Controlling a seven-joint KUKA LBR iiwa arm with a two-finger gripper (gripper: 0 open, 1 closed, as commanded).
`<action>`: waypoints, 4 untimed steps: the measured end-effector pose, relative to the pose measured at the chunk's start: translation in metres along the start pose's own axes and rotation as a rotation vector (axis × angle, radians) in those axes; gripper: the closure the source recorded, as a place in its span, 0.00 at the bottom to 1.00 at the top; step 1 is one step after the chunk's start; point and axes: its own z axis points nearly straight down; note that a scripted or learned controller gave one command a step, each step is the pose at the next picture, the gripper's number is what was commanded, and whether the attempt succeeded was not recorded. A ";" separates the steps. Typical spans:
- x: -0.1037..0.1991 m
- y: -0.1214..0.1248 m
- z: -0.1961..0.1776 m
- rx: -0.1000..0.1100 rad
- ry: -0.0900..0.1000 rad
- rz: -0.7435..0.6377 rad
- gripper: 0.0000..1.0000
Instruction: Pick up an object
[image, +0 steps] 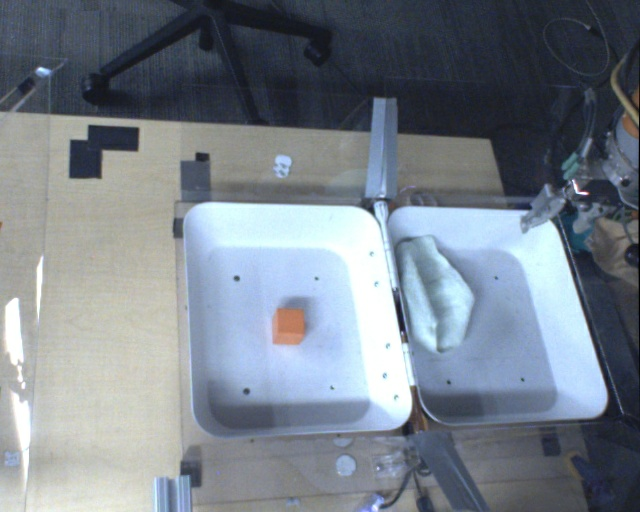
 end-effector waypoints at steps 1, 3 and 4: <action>-0.006 0.044 0.127 0.002 0.000 0.157 0.00; 0.011 0.045 0.021 -0.004 -0.001 0.134 1.00; 0.005 0.044 0.037 0.000 0.000 0.313 1.00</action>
